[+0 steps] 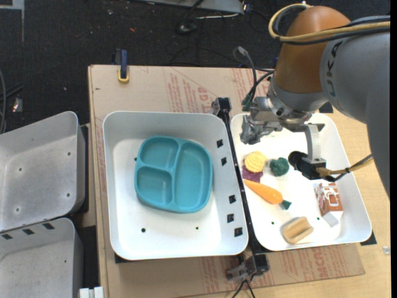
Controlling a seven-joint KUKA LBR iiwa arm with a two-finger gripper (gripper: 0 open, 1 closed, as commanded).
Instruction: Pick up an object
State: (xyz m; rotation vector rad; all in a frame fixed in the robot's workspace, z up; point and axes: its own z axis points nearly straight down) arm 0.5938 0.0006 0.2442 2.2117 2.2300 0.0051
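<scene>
Broadly, the brown worktop [161,85] carries two white bins. The left bin [124,228] holds a blue divided plate [173,172], and the right bin [350,219] holds the small things. The grey arm [347,54] reaches in over the right bin's far left corner. Its jaws hang there above the bin floor, and from this slant I cannot tell whether they are wide or narrow.

Nothing shows between the jaws, so I judge the pick as not yet made.

Sorted by size, the pickable things are:
- a carrot [265,192] lying at a slant near the dividing wall
- a small carton [329,200] toward the right
- a bread roll [296,230] near the front rim
- a yellow ridged piece [254,162] just in front of the jaws
- a green lump [279,166] just beside the yellow piece

The yellow piece looks like the likeliest target. To take it cleanly, the jaws should:
- centre over it before descending
- straddle its narrow sides
- stay clear of the bin wall on the left and the green lump on the right

Being rounded, it may roll out of a grip that lands off-centre.
</scene>
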